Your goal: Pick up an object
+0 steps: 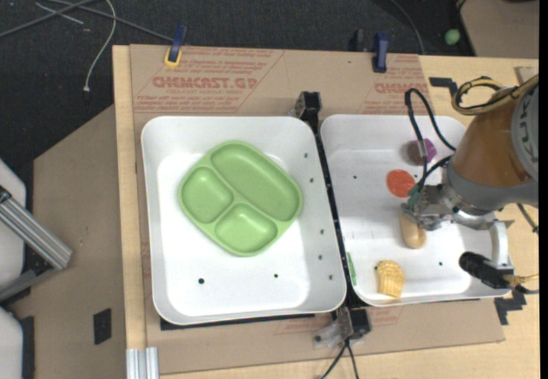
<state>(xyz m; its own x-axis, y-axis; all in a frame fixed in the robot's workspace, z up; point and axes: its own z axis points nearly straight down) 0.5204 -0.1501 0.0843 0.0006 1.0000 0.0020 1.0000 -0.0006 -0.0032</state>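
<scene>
Dark carpet with loose cables surrounds a cardboard-topped bench (257, 78) on which two shallow white bins are set side by side. A green divided plate (241, 197) is seen lying flat in the left bin (171, 283). In the right bin (360, 155), a purple object (422, 149) and a red-orange round object (400, 183) are found toward the far side, a tan oblong object (414, 234) sits mid-bin, and a yellow ridged object (390, 278) lies close to the near rim. The gripper (422, 208) is positioned low in the right bin, just above the tan oblong object and just beside the red-orange one; how far it is spread, and whether anything is held, cannot be told. For a clean pick, the tan piece is judged the likeliest target, and the descent would best be centred across its narrow width, so that the red neighbour is not nudged. Open floor is offered between the tan piece and the dividing rims on the left, while the right wall and near rim are crowded by the arm and a black fitting (484, 268). A straight vertical lift would be favoured.
</scene>
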